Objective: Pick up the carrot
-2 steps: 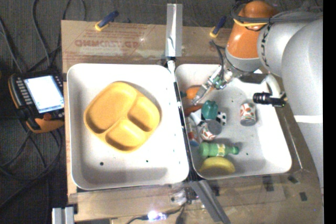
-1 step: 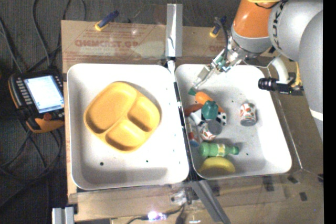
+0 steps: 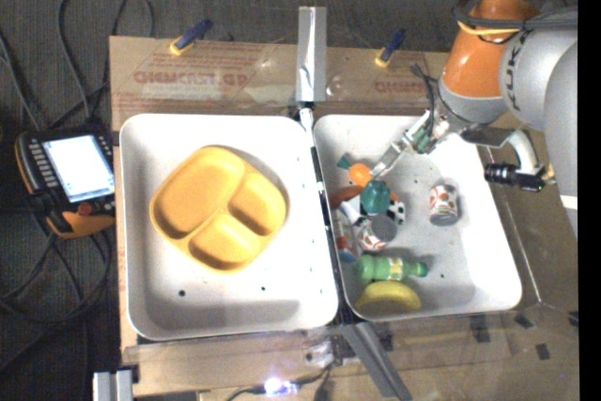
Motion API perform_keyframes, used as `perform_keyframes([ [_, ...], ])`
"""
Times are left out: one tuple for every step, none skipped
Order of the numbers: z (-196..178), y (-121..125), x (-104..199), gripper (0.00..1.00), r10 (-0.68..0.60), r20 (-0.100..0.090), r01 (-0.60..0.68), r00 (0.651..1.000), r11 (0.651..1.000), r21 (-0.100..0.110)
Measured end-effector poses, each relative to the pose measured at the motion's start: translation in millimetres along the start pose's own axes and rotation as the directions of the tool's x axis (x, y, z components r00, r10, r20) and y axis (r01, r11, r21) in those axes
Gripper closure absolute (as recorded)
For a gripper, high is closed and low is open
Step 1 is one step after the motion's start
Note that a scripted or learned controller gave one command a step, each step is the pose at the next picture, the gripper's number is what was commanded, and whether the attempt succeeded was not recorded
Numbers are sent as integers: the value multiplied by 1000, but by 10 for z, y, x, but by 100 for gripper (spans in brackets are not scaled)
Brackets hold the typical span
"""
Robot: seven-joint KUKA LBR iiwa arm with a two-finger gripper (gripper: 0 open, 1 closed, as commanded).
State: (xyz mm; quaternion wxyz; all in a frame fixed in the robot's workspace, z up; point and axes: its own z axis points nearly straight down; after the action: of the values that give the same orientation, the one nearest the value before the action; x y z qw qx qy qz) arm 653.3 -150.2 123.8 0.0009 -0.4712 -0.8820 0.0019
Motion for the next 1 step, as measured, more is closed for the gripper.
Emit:
perform_keyframes([
  [362,358,263,0,117,0,-117,993,993,5],
])
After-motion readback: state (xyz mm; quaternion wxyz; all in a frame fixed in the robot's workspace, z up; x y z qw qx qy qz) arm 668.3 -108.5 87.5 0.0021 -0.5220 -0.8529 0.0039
